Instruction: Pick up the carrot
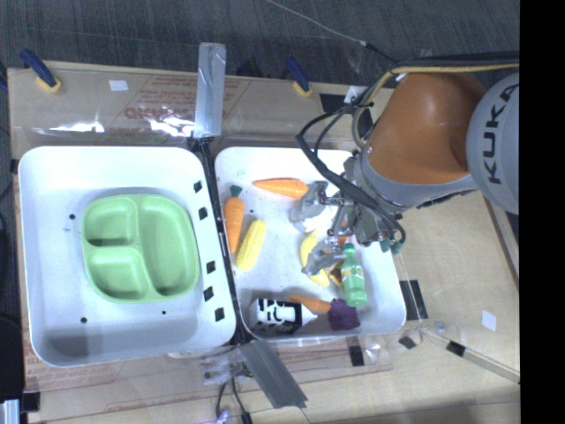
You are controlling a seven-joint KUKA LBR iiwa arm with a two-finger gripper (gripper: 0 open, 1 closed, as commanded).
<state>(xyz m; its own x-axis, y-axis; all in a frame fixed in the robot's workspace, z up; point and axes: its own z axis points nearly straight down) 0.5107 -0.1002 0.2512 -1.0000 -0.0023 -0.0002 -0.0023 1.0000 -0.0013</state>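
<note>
So the gripper [320,230] hung over the middle of the right bin [381,318], fingers spread apart w/ nothing between them, and the arm [424,140] covered that bin's far right corner.

There were 2 carrots tbh: one carrot [281,186] lying flat near the bin's far edge, just off the upper finger, and a second carrot [233,223] along the left wall, right next to a corn cob [252,242].

IMO the one by the far edge was the smarter pick, since it lay apart from other stuff. The way to do it well was prob to shift toward that edge, turn the fingers across its narrow width, then drop straight down & close around the middle.

The green bottle [353,276], a yellow thing [308,252] and a purple thing [344,314] sat toward the near right corner, away from that path. The left bin [44,237] had just a green tray [139,246], not relevant.
</note>
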